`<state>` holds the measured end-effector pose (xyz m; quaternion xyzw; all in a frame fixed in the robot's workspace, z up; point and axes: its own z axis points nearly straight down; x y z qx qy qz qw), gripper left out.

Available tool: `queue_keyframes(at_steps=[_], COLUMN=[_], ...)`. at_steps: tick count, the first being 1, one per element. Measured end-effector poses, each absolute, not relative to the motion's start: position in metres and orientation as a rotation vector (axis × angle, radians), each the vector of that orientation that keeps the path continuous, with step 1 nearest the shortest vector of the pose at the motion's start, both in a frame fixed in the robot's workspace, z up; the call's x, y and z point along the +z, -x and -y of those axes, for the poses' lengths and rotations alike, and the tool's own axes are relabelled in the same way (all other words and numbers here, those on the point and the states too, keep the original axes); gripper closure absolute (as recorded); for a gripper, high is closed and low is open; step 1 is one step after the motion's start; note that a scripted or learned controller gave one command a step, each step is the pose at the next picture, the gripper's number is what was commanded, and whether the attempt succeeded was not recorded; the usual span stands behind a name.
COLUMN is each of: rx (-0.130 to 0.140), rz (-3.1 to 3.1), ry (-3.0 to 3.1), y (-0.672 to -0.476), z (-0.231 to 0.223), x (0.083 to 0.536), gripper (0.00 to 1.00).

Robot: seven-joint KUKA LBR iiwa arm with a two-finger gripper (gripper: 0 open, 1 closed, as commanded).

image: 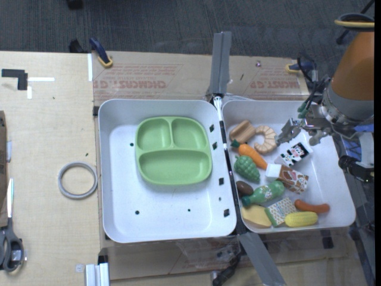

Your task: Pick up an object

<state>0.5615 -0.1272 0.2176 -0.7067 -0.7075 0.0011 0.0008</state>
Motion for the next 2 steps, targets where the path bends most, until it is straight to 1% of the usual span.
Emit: queue_keyframes(at_steps=[1, 2], rx=[-0.002, -0.019], rz=[2.324, 2.365], ry=[2.119, 2.096], y=[-0.625, -0.601], z=[0.099, 0.103], x=[0.11, 0.102], gripper=[0.0, 0.0])
